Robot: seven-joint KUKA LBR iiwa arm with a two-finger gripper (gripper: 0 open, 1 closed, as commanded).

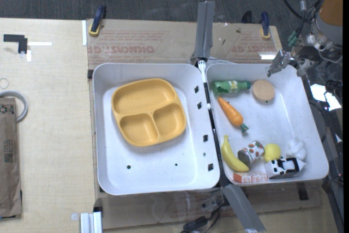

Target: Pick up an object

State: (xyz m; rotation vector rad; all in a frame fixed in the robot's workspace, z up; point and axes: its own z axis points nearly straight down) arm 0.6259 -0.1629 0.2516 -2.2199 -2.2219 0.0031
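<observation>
The round tan disc is lying flat in the far part of the shallow white right bin, and it is the thing sitting nearest the tool. The tool is hanging over the bin's far right corner, near the rim, apart from the disc and carrying nothing; whether it is wide or narrow cannot be told at this angle. The grey arm with its orange band is reaching in behind it from the right.

Just left of the disc, a green plastic bottle is lying on its side. Below the bottle, an orange toy carrot is pointing diagonally, its green end toward the near side. Along the bin's near edge, a yellow banana is curving beside a small brown-spotted can, which is touching a yellow lemon-shaped piece. A black-and-white toy is sitting just beside that, with a white fluffy lump near the right wall. A flat red-and-white packet is lying against the near rim.

In the shallow white left bin, a yellow three-compartment plastic plate is resting right way up. A brown cardboard sheet is lying beyond both bins, held by blue clamps. On the pale worktop at far left, a brown paper bag is lying.
</observation>
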